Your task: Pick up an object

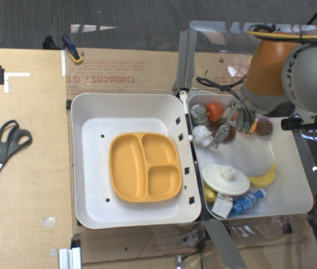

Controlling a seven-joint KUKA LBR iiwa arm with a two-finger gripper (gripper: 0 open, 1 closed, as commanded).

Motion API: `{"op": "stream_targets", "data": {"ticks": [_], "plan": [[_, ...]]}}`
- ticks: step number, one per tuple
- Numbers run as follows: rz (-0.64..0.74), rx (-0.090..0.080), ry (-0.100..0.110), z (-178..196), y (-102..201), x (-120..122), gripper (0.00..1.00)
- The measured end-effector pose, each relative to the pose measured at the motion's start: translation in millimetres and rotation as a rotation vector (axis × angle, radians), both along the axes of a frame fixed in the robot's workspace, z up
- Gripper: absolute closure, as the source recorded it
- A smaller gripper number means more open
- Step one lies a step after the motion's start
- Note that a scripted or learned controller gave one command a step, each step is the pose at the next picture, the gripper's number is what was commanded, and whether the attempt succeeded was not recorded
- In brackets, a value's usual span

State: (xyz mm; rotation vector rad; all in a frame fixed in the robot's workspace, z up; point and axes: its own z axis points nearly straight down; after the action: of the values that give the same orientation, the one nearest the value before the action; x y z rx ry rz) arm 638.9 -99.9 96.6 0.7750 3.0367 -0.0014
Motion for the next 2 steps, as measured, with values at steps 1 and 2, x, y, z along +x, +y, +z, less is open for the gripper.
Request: {"op": "stream_targets", "data": {"ticks": [1,2], "plan": [[-0.198,-0.001,-0.004,0,-68,-87,0.00],[-0.229,0.003,-0.003,0,-19,-20,0.00]]}}
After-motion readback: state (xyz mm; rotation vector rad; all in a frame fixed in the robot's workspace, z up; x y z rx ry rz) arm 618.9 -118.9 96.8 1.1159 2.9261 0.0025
